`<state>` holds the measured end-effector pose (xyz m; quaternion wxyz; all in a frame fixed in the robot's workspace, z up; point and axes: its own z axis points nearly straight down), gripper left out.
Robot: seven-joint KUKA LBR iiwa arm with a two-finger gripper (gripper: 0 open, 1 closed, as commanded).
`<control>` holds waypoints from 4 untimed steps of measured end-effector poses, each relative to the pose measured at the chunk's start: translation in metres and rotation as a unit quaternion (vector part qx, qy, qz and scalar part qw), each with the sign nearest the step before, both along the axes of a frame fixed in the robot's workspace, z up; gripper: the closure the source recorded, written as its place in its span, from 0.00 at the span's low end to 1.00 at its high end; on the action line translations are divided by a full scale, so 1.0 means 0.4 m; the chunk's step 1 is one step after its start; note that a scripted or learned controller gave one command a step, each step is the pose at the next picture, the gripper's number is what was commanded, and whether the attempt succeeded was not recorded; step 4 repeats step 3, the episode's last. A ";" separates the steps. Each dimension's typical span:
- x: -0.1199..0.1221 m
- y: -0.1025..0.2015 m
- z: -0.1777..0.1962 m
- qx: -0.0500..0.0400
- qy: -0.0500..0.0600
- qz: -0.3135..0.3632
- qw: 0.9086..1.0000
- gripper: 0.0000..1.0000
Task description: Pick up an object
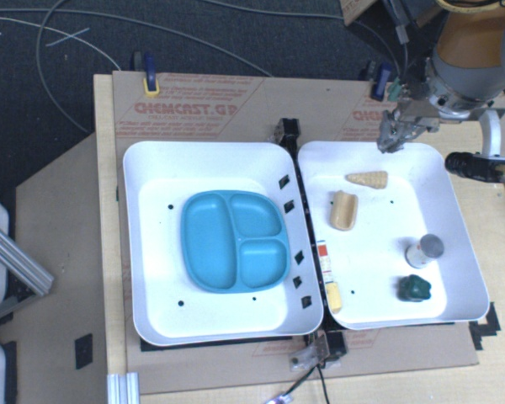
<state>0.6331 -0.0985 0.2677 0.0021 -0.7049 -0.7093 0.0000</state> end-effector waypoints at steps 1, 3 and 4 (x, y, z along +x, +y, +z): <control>-0.003 0.145 0.005 0.000 -0.001 0.000 1.000 1.00; 0.007 0.423 -0.061 0.000 -0.002 0.000 1.000 1.00; 0.007 0.423 -0.061 0.000 -0.002 0.000 1.000 1.00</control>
